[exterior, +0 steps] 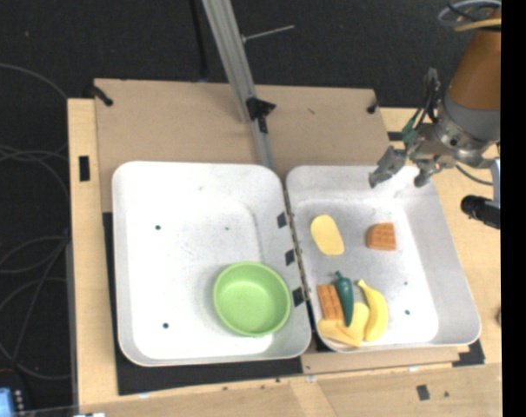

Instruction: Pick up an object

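Observation:
My gripper (405, 171) hangs open over the far edge of the right bin (419, 205), with nothing between its fingers. Below it in that bin lie an orange block (382, 237) and a yellow oval piece (327, 234). At the bin's near left corner sit a green pepper (343, 294), a banana (374, 313), an orange waffle-like piece (329, 301) and another yellow piece (336, 332). The orange block lies a short way nearer the camera than the gripper.
The left bin (184, 207) holds a green bowl (251, 298) near its front right corner. A slanted metal pole (233, 55) rises behind the bins. The grey arm with its orange band (476, 76) comes in from the right.

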Robot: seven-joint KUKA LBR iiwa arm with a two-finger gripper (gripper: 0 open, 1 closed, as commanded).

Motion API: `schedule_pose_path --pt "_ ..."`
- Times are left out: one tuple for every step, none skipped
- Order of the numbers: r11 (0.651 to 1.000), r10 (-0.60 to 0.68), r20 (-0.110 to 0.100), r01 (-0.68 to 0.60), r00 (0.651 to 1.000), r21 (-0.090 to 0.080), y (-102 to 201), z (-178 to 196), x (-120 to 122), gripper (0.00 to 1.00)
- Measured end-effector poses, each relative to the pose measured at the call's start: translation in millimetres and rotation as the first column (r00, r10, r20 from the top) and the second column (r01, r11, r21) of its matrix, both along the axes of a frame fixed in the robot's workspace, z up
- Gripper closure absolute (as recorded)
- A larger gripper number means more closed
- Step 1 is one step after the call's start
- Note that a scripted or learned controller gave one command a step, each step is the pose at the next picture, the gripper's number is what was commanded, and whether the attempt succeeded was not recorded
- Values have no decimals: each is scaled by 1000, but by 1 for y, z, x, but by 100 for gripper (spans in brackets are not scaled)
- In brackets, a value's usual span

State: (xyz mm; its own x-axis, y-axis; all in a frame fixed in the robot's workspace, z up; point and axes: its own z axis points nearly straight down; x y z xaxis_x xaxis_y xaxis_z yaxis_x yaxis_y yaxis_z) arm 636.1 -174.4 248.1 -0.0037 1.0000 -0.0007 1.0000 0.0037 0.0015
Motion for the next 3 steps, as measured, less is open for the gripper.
schedule_pose_path --pt "1000 0 0 0 1000 -1 0 0 0 0" --pt "1000 -4 -5 4 1000 -3 -6 -49 8 0" --pt "1000 -1 -5 1 1000 -2 0 -96 5 0"
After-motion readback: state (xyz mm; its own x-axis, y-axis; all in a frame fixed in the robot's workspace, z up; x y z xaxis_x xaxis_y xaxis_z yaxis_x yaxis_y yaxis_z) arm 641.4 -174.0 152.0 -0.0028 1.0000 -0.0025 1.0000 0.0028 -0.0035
